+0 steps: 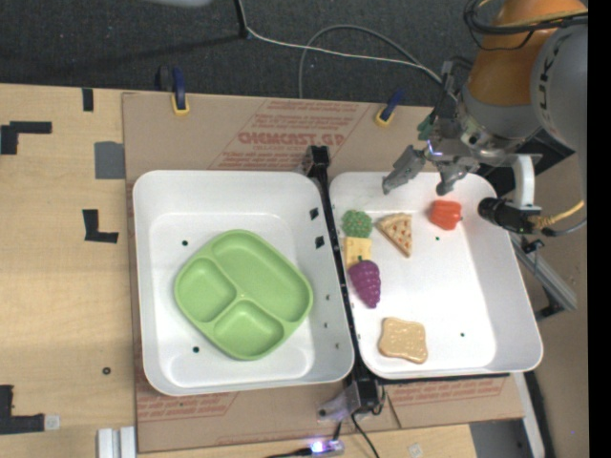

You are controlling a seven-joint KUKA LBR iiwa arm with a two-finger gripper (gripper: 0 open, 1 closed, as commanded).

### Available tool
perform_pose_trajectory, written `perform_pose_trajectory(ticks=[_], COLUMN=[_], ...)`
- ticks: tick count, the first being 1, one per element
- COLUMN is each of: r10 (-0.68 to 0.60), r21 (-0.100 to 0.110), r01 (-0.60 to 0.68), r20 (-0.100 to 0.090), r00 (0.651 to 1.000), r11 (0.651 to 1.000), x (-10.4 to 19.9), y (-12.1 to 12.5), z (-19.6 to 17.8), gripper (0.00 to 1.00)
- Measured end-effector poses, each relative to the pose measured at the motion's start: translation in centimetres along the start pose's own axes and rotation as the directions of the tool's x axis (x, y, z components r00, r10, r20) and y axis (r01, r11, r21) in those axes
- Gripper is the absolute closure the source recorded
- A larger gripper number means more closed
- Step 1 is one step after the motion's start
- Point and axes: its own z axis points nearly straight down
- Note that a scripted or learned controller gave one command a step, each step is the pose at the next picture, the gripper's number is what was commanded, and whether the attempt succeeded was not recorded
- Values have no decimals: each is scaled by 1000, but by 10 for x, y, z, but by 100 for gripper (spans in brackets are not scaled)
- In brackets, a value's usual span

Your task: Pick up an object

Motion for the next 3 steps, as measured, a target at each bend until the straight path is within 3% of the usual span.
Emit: perform_pose_trajectory(ticks=[1, 3], r10=[-2, -3], r21=[-13, -8], r01=[3, 3], r20=[1, 2], r00=[1000, 1000], r11=[1000, 1000], x=[0, 1], y=[2, 5], z=[-8, 99], gripper=[0, 0])
